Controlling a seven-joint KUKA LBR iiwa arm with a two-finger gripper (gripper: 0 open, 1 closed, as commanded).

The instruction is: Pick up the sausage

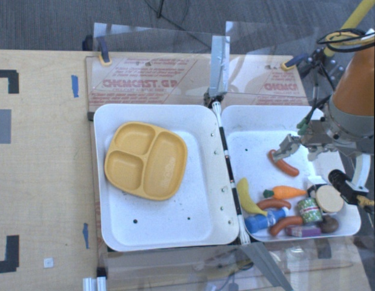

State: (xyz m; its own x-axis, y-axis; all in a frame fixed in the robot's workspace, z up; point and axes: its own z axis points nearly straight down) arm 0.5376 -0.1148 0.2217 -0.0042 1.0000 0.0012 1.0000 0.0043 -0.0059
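A red-orange sausage (285,164) lies slanted on the floor of the right bin (254,139), in its middle. My gripper (300,150) hangs just above and to the right of it. It is open: one fingertip (288,145) stands near the sausage's upper left end, the other sits further right. Nothing is between the fingers. Two more red sausages (274,204) (286,223) lie in the pile at the bin's front.
The front of the right bin holds a banana (248,199), a carrot (289,192), a blue bottle (258,222), a green can (308,210) and a round bun (328,199). A yellow divided plate (146,160) sits in the left bin (175,223).
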